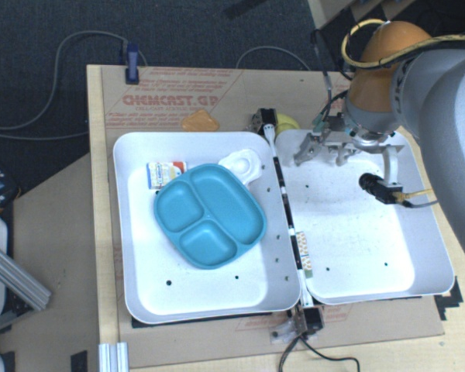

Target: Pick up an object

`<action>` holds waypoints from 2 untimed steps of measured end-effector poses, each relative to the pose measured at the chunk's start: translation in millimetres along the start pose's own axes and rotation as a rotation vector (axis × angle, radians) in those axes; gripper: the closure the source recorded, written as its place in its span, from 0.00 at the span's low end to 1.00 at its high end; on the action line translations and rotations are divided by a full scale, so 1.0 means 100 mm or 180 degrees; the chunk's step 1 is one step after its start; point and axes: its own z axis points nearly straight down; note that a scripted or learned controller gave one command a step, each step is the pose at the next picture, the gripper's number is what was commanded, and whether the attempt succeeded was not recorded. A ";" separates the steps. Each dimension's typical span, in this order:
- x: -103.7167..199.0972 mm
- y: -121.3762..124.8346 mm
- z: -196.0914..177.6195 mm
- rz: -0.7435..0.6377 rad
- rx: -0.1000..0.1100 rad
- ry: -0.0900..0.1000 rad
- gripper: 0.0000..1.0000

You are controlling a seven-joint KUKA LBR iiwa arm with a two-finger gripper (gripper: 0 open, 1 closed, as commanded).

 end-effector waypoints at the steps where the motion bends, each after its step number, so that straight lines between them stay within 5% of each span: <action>1: -0.07 -0.01 0.11 0.0006 0.0008 0.0001 0.00; 2: -0.18 0.00 0.10 0.0006 -0.0001 -0.0001 0.00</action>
